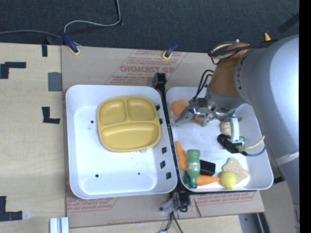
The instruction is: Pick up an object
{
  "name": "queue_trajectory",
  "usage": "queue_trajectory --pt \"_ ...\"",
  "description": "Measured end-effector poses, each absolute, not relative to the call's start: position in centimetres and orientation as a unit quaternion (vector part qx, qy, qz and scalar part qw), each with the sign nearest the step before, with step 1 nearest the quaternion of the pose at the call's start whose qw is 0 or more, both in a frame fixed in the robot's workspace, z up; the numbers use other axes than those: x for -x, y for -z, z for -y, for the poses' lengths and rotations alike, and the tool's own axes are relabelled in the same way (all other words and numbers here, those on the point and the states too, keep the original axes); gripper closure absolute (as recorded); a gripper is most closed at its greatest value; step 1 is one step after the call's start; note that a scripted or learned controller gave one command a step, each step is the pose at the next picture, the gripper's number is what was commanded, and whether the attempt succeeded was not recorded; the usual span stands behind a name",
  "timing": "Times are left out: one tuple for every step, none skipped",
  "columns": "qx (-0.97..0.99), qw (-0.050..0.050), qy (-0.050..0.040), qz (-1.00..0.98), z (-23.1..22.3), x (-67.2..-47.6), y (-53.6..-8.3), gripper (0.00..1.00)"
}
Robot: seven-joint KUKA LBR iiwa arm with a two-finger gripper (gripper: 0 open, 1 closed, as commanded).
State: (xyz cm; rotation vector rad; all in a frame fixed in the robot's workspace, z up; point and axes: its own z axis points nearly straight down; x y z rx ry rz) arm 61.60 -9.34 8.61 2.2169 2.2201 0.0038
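The right bin [210, 147] holds several small items. An orange ball [179, 107] lies at its far left corner. Along the left wall lie an orange carrot [181, 154] and a green bottle [193, 166]. A second carrot [208, 180], a yellow lemon [228, 179] and a beige bread piece [236, 168] sit at the near edge. My gripper [192, 115] hangs low over the bin's far left part, just right of the orange ball, with a bit of orange showing beneath it. The arm hides the bin's far right side.
The left bin [82, 144] holds a yellow divided plate [129, 122]. A black block [207, 167] lies beside the green bottle, and a small beige item [225, 128] sits under the wrist. A black divider rail [166, 125] runs between the bins.
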Motion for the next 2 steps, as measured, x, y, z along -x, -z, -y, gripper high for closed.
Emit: queue_trajectory --pt "-0.706 0.003 -0.0003 -0.708 9.39 -61.58 -9.57 1.0" --pt "-0.706 0.003 -0.0002 -0.708 9.4 -61.57 -9.56 0.0"
